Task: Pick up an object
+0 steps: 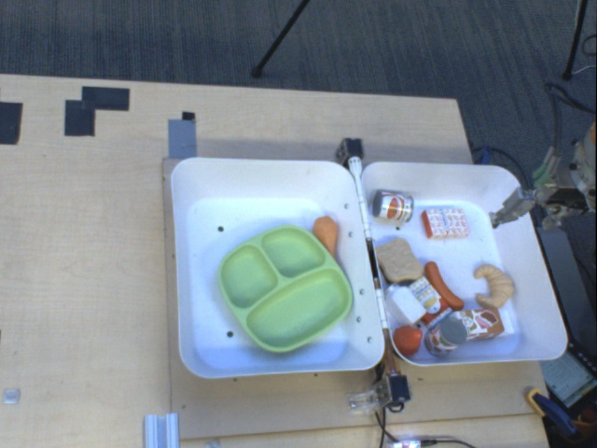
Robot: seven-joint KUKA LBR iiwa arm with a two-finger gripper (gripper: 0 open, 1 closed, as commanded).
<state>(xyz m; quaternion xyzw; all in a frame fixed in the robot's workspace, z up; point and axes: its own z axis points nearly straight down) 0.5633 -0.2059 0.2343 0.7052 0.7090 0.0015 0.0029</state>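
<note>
The right bin (532,250) holds several toy foods: a small can (393,206), a red-and-white box (444,222), a slice of bread (400,260), a sausage (445,287), a croissant (495,285), a white bottle (413,300), a red tomato (407,341), a second can (447,335) and a red packet (483,323). My gripper (511,211) hovers over the right bin's far right corner, to the right of the box and above the croissant. Nothing shows in its grasp.
In the left bin (201,250) sits a green divided plate (284,287), with an orange carrot-like piece (326,233) at its far right edge. A ridge (367,250) joins the bins. Wooden bench surrounds them; cables lie at the front.
</note>
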